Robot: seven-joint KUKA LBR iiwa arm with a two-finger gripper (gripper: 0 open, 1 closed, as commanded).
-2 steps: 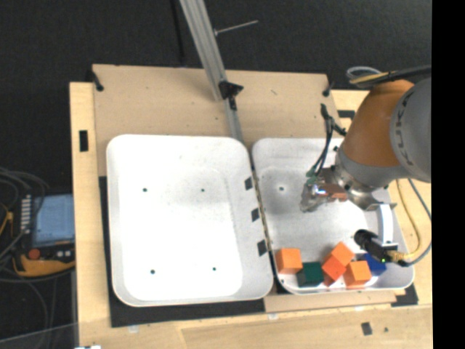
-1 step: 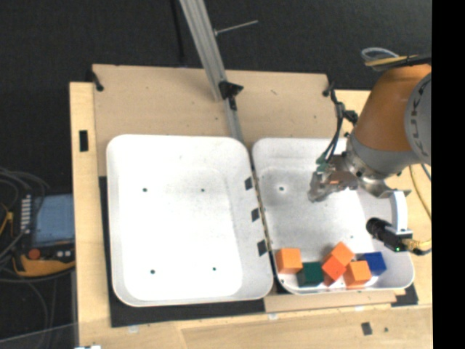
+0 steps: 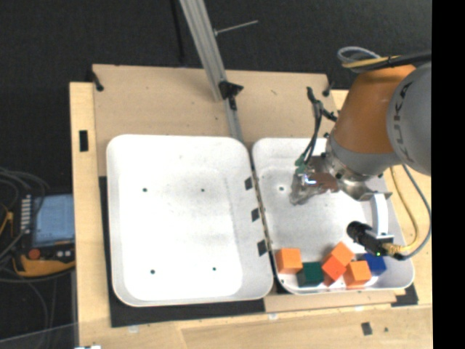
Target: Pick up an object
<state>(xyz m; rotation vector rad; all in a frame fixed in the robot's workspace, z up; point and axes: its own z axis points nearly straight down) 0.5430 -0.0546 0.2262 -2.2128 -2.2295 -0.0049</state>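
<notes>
Apparently empty, its grip state impossible to tell, the gripper hovers up-bin from the orange block, needing to descend there.

Blocks crowd right bin's near edge; its upper floor lies open

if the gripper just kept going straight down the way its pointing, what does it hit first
Most likely the bare floor of the right bin. The gripper hangs over its upper part, well apart from the blocks at the near edge. Depth is hard to judge here.
</notes>
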